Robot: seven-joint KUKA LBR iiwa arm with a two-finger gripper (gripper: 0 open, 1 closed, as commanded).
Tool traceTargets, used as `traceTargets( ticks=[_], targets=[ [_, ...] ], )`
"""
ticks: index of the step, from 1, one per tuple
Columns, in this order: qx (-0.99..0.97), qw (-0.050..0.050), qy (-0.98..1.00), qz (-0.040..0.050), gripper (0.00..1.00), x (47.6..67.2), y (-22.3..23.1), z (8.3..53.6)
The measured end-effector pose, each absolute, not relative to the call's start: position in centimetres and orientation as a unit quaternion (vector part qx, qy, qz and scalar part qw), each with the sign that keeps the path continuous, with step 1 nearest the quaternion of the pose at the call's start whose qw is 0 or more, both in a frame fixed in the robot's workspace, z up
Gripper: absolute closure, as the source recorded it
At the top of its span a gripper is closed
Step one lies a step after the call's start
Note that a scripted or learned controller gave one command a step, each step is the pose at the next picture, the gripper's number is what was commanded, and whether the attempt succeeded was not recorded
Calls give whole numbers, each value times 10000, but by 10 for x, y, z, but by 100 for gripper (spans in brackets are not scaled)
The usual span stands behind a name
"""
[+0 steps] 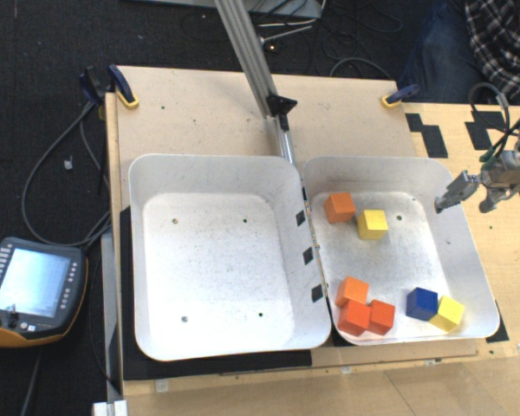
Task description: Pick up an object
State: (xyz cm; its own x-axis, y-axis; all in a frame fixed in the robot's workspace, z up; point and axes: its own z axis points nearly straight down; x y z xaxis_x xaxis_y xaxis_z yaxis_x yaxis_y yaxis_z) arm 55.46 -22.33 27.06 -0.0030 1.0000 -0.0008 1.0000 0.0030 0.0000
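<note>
The right bin [455, 258] holds several blocks. An orange cube [339, 207] and a yellow cube [373, 224] lie near its back. At the front sit a cluster of orange blocks [364, 308], a blue cube [422, 303] and a second yellow cube [449, 313]. My gripper [462, 205] hangs over the right bin's back right rim, open, with nothing between its fingers. It is to the right of the back yellow cube and well apart from it.
The left bin [156, 232] sits beside the right one. A metal pole [247, 46] slants in from the top down to the seam between the bins. A teach pendant [30, 289] lies off the bench at the left.
</note>
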Motion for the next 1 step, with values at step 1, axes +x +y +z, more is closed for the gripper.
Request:
traceTargets(
  ticks=[1],
  targets=[
    [7076,-34,7066,-17,0,554,-224,157]
  ],
)
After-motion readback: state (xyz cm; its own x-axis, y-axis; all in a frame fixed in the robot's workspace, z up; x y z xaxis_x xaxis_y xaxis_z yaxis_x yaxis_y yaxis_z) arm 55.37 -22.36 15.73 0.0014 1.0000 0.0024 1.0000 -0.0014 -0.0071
